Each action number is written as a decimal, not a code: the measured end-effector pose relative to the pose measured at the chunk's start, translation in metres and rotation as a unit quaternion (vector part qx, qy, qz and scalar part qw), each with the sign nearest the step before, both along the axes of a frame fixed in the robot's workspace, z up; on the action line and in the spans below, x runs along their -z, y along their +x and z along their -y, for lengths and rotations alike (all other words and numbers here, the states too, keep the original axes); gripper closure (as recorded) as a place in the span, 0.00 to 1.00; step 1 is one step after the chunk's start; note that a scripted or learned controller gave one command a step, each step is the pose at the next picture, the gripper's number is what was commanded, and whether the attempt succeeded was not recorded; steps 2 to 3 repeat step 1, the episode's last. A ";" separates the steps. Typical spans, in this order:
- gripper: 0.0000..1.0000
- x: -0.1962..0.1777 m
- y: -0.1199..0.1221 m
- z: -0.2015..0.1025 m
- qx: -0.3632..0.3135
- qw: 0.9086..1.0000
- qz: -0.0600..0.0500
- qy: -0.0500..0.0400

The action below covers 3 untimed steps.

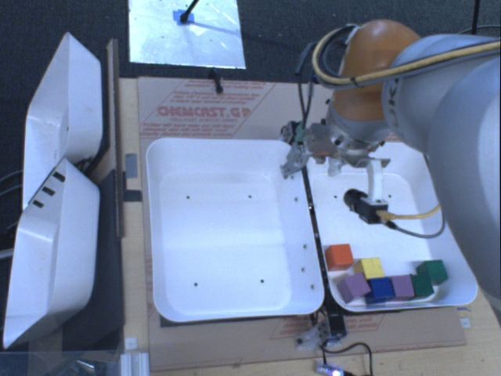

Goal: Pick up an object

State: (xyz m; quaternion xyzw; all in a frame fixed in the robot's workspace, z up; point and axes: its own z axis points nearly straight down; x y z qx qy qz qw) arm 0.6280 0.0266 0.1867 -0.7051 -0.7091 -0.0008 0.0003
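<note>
On a brown cardboard-covered bench (pixel 203 108), two shallow white plastic bins lay side by side, the grey arm (pixel 446 108) reached from the right over their shared rim, its gripper (pixel 301 151) finger spacing indeterminate, while small coloured cubes (pixel 383 279) clustered in the right bin's (pixel 462 292) near corner.

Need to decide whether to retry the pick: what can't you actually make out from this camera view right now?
- Gripper: small and cluttered at the divider between the bins; finger state unreadable.
- Right bin: its far and right parts are covered by the arm.
- Block cluster: the blue block and purple block are packed tight with their neighbours; gaps between them unclear.
</note>
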 end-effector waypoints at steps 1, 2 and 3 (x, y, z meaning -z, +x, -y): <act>0.00 0.000 -0.008 -0.056 0.000 1.000 0.000 0.000; 0.00 0.000 -0.008 -0.056 0.000 1.000 0.000 0.000; 0.00 0.000 -0.008 -0.056 0.000 1.000 0.000 0.000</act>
